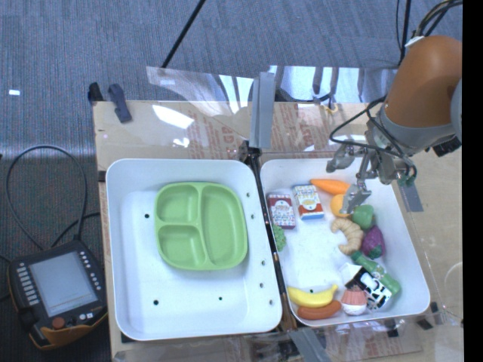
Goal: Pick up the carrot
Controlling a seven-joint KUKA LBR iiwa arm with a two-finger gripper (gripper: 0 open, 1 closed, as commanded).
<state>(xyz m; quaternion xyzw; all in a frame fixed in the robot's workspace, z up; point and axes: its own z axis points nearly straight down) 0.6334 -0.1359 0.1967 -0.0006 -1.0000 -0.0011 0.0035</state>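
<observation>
From the overhead camera you see two white bins side by side on the bench. The left bin (136, 308) holds a green divided plate (201, 225) with three compartments, lying flat toward the bin's upper middle.

The right bin (407, 262) carries the clutter. Your carrot (329, 186) lies near the bin's far edge, orange, on its side, its length running roughly left to right. Just left of it sit two small cartons: one with a white and orange face (308, 201) and, beside that, a red one (281, 210).

The arm (426, 81) comes in from the right, its orange band above the wrist. The gripper (355, 199) hangs just right of the carrot and a little nearer to you, over the bin's upper right part. You can make out a pale finger (357, 197) pointing down, but whether the jaws are apart or together you cannot tell, and nothing shows between them. The carrot lies free in the bin.

Below the gripper you find a green round fruit (364, 216), a tan croissant-like piece (348, 234) and a purple fruit (373, 242) close together. Toward the near edge lie a yellow banana (312, 296), a reddish sausage (318, 311) touching it, and a black-and-white object (371, 290) with a green bottle-like piece (377, 273) just beside it.

A teach pendant (56, 289) rests off the bench at the lower left.
</observation>
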